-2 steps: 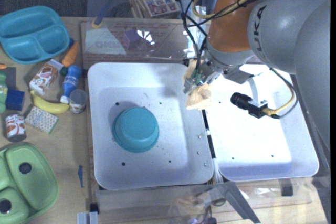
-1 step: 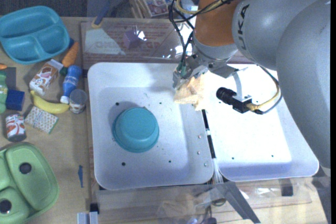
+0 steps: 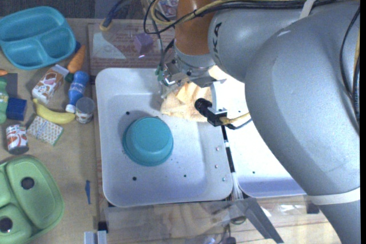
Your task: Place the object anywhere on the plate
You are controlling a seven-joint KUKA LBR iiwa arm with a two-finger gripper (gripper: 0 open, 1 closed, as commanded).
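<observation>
**Gripper low over a pale yellow object in the left bin, beside the teal plate**

The grey arm (image 3: 297,66) is seen reaching in from the right, its orange band (image 3: 197,11) above the wrist. The gripper (image 3: 166,86) is lowered into the back part of the left white bin (image 3: 114,180). Whether anything is gripped cannot be told from the view, as the wrist hides much of the tool.

A pale yellow, crumpled-looking object (image 3: 183,103) is seen just below and beside the gripper, lying on the bin floor near the bin's right wall. Its exact kind cannot be made out. A black, cable-fed fitting (image 3: 206,111) on the arm overlaps its right edge.

The round teal plate (image 3: 148,140), which looks turned upside down, is set in the middle of the same bin, near the yellow object but apart from it.

The right white bin (image 3: 269,180) is largely covered by the arm.

On the bench to the left are laid a blue divided tray (image 3: 37,37), a banana (image 3: 54,113), a blue-and-white bottle (image 3: 77,88), a small can (image 3: 84,108) and a green tray (image 3: 26,197).
</observation>
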